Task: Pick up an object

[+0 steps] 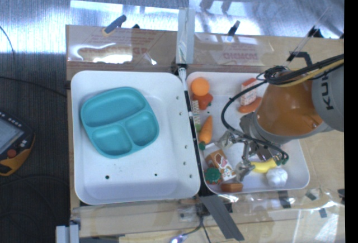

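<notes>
Two shallow white bins sit side by side on a wooden bench, seen from above at a slant. The left bin [162, 180] holds a single teal plate [119, 120] with three compartments, lying flat toward the bin's far left; nothing rests in its compartments. The right bin [299, 179] is crowded with small toy foods. At its far left corner lies an orange ball-shaped fruit [199, 86], with a small red piece just beside it on the near side. Below that, along the left wall, a carrot [206, 130] lies pointing toward the near edge. Farther right, close to the far wall, a red and white item [249, 95] shows partly behind the arm. Near the front of the bin sit a printed packet [221, 164], a green round piece [212, 175] and a brown block [231, 186], all close together. A yellow banana [265, 167] lies just right of them, and a white crumpled ball [276, 176] rests next to it at the near right corner. The grey arm with its orange band reaches in from the right, and the gripper [244, 156] hangs low over the near middle of the right bin, between the packet and the banana. Its metal fingers appear spread apart, with nothing seen between them.
</notes>
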Motion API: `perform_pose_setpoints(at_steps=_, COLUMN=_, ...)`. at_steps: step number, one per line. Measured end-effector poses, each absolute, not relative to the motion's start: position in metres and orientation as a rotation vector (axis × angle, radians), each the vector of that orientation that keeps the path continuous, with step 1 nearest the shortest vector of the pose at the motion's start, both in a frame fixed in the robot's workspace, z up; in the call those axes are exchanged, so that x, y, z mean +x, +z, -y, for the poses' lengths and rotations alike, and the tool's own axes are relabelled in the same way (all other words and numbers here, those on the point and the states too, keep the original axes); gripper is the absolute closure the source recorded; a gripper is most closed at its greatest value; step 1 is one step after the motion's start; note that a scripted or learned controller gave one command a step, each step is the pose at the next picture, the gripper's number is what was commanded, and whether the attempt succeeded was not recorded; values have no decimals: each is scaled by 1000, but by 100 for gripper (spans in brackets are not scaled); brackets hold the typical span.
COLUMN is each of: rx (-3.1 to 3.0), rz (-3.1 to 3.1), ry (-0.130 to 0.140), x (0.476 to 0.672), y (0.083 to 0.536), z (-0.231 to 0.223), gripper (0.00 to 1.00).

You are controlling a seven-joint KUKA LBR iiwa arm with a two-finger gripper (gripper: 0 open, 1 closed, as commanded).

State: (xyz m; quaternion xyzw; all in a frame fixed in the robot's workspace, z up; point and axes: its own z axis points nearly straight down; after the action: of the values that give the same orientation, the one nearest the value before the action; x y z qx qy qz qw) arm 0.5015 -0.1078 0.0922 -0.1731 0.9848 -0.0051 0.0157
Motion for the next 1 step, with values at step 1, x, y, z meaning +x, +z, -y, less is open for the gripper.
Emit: perform_pose_setpoints(at_steps=1, rx=-520, rz=-3075, ry=-13, x=503, y=92, z=108, gripper=0)
